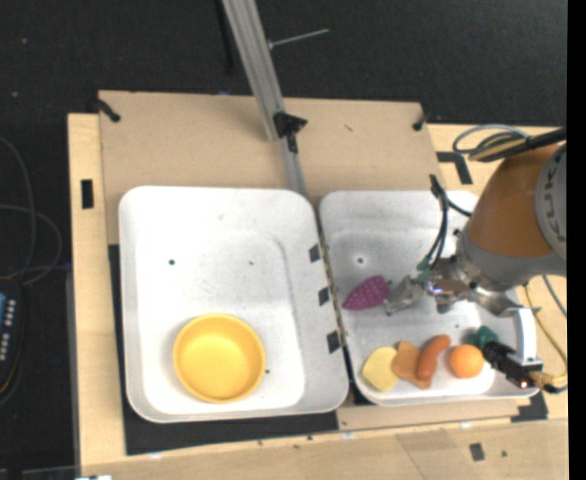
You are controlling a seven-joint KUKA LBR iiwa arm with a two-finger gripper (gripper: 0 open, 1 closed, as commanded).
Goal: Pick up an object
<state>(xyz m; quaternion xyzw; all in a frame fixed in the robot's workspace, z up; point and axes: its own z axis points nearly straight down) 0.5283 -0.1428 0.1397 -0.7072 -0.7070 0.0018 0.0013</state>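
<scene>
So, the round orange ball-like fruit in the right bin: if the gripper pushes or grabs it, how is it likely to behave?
The round orange fruit looks smooth and spherical, so it would probably roll when nudged. It sits near the right white bin's front wall beside an orange carrot-shaped piece, which may limit rolling. Curved sides could slip from the gripper.

Even overhead light — soft, slightly grainy focus.

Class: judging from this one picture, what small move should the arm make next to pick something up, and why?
Probably a short advance toward the purple fruit and down. The gripper sits just right of it in the right bin, nothing shows between its fingers, and that fruit lies apart from the cluster at the near wall.
</scene>
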